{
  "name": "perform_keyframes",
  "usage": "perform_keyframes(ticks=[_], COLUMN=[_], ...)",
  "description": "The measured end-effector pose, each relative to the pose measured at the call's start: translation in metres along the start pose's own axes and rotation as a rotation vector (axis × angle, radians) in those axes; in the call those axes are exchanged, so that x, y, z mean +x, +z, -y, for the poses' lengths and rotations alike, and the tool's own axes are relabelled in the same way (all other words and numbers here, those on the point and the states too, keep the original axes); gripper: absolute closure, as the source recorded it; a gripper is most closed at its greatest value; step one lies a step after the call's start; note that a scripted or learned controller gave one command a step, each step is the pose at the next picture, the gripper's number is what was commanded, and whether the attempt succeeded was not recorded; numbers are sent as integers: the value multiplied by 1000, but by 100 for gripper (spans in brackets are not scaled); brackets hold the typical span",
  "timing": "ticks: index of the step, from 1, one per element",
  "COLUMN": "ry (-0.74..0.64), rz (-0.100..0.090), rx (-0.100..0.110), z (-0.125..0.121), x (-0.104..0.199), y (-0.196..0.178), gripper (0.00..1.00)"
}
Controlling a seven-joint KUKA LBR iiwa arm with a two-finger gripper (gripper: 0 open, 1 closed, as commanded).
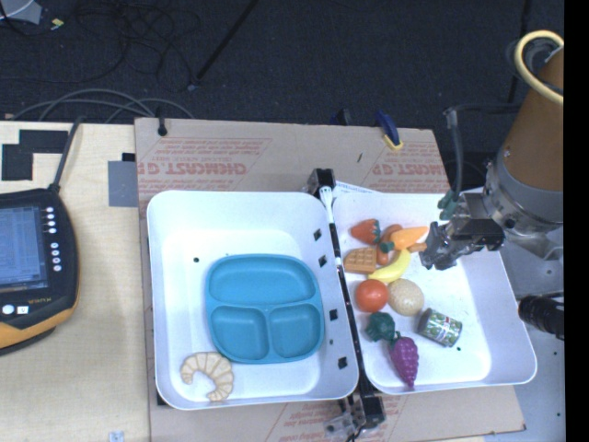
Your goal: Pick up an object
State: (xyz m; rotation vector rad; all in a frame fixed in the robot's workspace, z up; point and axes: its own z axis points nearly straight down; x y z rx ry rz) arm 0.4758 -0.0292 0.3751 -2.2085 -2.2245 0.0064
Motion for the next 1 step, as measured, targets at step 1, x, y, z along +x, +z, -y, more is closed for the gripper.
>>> perform_keyframes(ticks=[1], ry=[-5], rz=[0], rx=[-2], z=[0], x=[107], y=[9], gripper=[100])
